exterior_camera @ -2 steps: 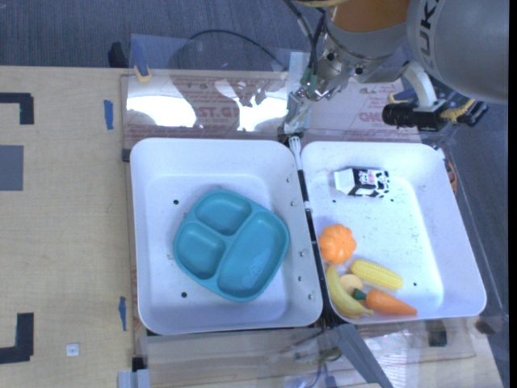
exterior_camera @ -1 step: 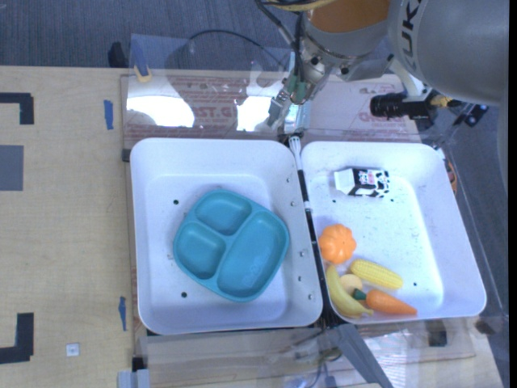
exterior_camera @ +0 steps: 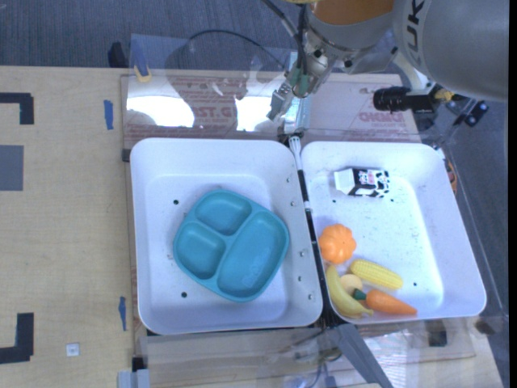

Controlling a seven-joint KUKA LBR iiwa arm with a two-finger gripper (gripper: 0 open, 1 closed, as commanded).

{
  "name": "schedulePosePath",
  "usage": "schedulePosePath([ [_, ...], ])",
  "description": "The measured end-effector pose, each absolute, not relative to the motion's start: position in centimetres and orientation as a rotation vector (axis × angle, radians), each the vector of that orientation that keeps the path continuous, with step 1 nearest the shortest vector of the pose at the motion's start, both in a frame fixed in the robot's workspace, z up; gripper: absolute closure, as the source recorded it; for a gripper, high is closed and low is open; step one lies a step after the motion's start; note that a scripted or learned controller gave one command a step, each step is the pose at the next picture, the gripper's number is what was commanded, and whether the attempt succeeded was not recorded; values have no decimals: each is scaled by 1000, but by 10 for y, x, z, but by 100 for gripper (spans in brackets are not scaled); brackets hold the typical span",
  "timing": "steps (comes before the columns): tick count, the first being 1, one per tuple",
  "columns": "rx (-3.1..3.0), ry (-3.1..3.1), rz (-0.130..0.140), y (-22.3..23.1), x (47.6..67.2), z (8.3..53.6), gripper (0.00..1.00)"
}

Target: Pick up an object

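My gripper [exterior_camera: 287,110] hangs high over the back edge where the two bins meet, open with nothing between its fingers. The right bin [exterior_camera: 452,241] holds a small black-and-white carton [exterior_camera: 361,182] lying near its back wall. Toward its front left lie an orange round fruit [exterior_camera: 338,243], a yellow corn cob [exterior_camera: 376,274], a banana [exterior_camera: 343,294] and a carrot [exterior_camera: 390,303], packed close together. The gripper is well behind and above all of them.
A blue divided plate [exterior_camera: 233,244] lies in the middle of the left bin [exterior_camera: 153,217]. A clear sheet and cables lie behind the bins. The grey arm [exterior_camera: 460,31] crosses the top right.
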State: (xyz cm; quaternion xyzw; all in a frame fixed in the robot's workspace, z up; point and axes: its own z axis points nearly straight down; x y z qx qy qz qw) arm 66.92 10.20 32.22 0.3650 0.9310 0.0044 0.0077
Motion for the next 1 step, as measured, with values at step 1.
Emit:
schedulePosePath([
  [1, 1141, 2902, 21, 101, 671, 334, 100],
])
